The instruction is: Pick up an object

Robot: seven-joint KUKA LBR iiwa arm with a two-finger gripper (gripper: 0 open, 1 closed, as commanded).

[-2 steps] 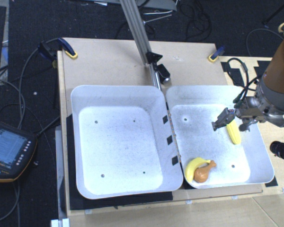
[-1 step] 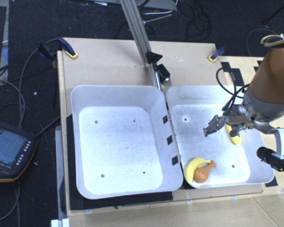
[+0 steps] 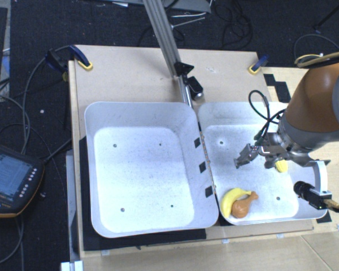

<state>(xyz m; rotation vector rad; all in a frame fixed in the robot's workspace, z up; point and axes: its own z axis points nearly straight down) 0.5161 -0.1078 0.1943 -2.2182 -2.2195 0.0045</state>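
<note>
Pincer (image 3: 259,157) hangs low over the middle of the right bin (image 3: 226,120), tilted, dark fingers splayed apart with nothing seen between them. A small yellow object (image 3: 281,166) sits just beside it, partly tucked under the wrist; too hidden to name.

Nearest clear candidates: a yellow banana (image 3: 231,197) and an orange-brown drumstick-shaped toy (image 3: 242,206), touching each other at the bin's front edge, near the pincer but apart from it.

Handling, as judged: both look like light toy food, probably smooth and a bit slippery, not fragile. The banana's curved mid-body offers the narrowest span; the drumstick's thin end looks easier than its bulb. Being in contact, one may drag the other.

Left bin (image 3: 101,151) shows bare speckled floor. Both bins rest side by side on the tan surface (image 3: 130,72).
</note>
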